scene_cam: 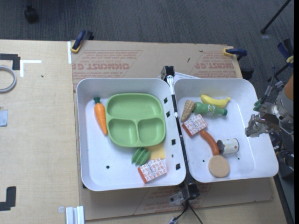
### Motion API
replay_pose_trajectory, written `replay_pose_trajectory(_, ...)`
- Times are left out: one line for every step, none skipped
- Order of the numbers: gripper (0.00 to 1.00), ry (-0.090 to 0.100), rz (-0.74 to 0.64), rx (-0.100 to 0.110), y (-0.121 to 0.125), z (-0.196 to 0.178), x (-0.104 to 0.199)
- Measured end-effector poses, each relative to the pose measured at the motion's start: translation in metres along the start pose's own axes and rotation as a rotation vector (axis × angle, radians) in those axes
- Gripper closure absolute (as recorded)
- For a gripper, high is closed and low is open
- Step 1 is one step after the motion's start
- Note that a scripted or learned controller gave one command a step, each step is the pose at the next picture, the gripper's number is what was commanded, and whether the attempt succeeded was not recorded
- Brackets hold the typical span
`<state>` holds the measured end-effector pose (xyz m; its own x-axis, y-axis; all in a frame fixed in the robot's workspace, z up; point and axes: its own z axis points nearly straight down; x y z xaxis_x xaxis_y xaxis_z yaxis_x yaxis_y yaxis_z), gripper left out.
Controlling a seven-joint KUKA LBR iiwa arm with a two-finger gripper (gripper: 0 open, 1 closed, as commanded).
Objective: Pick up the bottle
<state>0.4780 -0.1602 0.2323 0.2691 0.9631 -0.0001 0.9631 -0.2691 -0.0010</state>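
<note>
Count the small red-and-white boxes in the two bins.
2. One red-and-white box lies near the left bin's front edge, beside the green leafy piece. The other box is in the right bin, below the cone. None looks hidden.

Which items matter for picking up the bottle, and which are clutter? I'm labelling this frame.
Job: green bottle lying in the right bin; gripper at that bin's right edge.

Clutter: banana, cone, sausage, cookie, carrot, green tray.
</note>
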Motion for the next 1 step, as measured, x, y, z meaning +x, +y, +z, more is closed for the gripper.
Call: replay_pose_trajectory(1.0,0.0,-0.111,-0.001,-0.0114,0.0035,0.0415)
